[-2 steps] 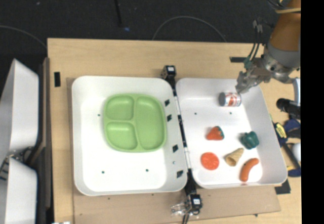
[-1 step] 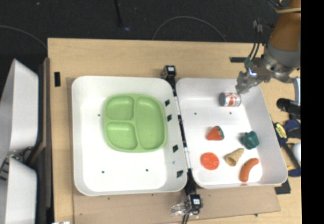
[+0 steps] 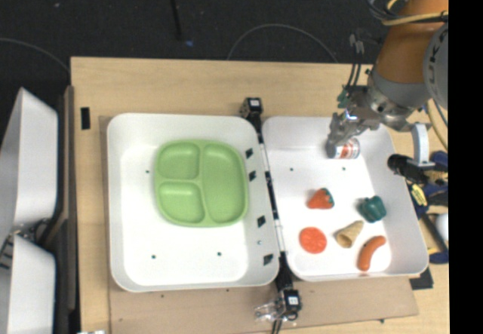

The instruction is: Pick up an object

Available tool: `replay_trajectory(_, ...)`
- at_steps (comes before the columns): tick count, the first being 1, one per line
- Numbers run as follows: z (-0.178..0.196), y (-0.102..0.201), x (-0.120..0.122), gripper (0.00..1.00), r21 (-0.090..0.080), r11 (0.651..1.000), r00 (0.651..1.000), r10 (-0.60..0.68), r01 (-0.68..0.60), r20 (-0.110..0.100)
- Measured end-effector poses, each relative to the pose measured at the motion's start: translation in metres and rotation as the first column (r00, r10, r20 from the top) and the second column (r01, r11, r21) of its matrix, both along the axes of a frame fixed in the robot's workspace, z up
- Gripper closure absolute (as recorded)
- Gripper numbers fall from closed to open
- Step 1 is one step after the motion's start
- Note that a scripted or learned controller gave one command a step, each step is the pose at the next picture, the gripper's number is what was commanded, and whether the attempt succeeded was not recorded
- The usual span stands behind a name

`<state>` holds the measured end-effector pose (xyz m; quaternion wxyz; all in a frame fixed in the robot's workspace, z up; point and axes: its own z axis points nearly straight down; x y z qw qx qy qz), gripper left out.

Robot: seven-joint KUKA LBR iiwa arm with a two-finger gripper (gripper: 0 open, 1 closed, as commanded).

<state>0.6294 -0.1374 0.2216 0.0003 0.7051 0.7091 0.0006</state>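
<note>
— Grey arm (image 3: 404,61) with the orange band reaches in from the right, and its gripper (image 3: 341,136) sits low over the far end of the right bin (image 3: 302,145). How far along would you put the pick?

— Early, I judge. Nothing is lifted clear that I can see. Right under the gripper there is a small red-and-white object (image 3: 348,149), touching or just below the tips, apparently resting on the bin floor. Whether it sits between them I cannot make out; the gripper's own body hides that, so its open or closed state is not something I can tell.

— And the other candidates?

— All lying in the same bin, nearer the camera: a red strawberry-like piece (image 3: 321,199), a teal piece (image 3: 372,209) near the right wall, a round orange-red piece (image 3: 313,240), a tan cone (image 3: 349,234) just beside it, and an orange sausage shape (image 3: 370,252) in the near corner. The left bin (image 3: 128,249) holds a green divided plate (image 3: 201,183), well apart from the gripper.

— So what remains?

— By my reading, a secure hold and the lift itself remain.
</note>
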Motion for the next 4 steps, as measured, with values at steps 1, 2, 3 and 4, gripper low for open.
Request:
replay_trajectory(1, 0.012, 0.049, -0.019, 1.0, 0.001, 1.0, 1.0, 0.001, -0.001, 0.0)
replay_trajectory(2, 0.01, 0.094, -0.04, 1.0, 0.0, 1.0, 1.0, 0.0, 0.0, 0.0)
replay_trajectory(3, 0.017, 0.141, -0.06, 1.0, 0.002, 1.0, 1.0, 0.001, -0.001, -0.001)
replay_trajectory(4, 0.013, 0.198, -0.077, 1.0, 0.001, 1.0, 1.0, 0.002, -0.002, -0.001)
